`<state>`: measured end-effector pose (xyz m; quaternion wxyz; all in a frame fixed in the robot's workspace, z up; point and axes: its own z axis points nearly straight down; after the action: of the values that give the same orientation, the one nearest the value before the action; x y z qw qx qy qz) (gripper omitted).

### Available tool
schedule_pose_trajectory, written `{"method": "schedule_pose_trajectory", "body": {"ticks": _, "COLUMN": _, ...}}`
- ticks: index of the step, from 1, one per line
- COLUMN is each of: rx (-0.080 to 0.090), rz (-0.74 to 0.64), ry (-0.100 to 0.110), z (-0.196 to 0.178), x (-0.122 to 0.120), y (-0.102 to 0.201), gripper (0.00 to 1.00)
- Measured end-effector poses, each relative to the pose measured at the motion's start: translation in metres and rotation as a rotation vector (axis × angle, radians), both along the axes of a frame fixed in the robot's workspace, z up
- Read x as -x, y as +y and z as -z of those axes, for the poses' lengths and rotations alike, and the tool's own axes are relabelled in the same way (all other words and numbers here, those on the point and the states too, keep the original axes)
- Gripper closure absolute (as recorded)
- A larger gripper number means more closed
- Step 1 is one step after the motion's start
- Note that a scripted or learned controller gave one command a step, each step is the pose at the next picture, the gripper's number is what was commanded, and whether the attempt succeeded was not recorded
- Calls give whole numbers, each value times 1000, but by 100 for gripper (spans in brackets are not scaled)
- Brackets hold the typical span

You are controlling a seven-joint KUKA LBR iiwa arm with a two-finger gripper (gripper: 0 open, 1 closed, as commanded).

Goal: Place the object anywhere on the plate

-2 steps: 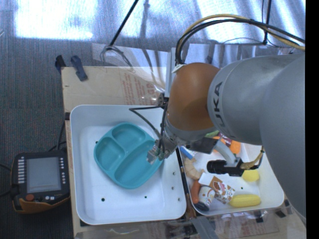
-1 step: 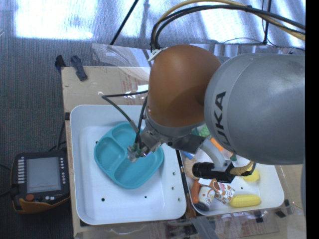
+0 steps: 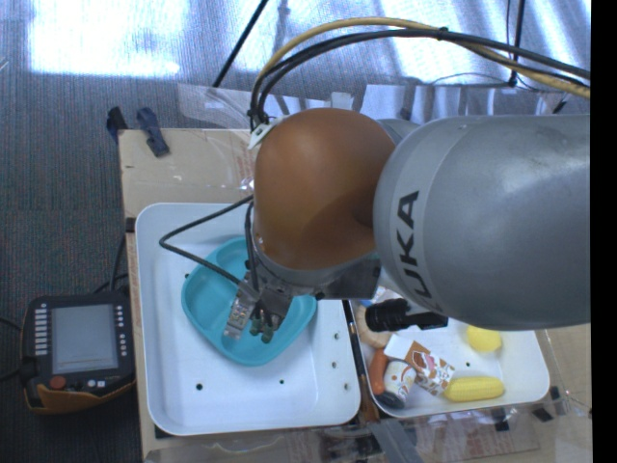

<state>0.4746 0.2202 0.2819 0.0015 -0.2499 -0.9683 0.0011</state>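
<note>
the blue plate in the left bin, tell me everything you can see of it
The blue plate is a turquoise, smooth, plastic-looking dish with rounded corners and a raised rim. It lies flat on the floor of the left white bin, toward the bin's middle and right. The arm's wrist covers its upper right part, and the gripper hangs over its centre with a small dark item at its tip. Whether that item touches the plate cannot be told.

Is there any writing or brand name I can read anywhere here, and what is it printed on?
"UKA": black letters on the grey arm, the start of the word cut off by the orange band.
The handheld control pad left of the bench: its screen and buttons are too small to read.
The printed carton in the right bin: its print is too blurred to read.
</note>
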Motion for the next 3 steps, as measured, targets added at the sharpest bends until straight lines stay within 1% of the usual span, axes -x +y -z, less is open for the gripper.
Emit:
{"method": "schedule_pose_trajectory", "body": {"ticks": 1, "rx": 3, "rz": 287, "ry": 1, "z": 31, "x": -20, "y": 23, "gripper": 100}}
{"method": "schedule_pose_trajectory", "body": {"ticks": 3, "rx": 7, "rz": 278, "ry": 6, "z": 14, "x": -20, "y": 25, "gripper": 100}}
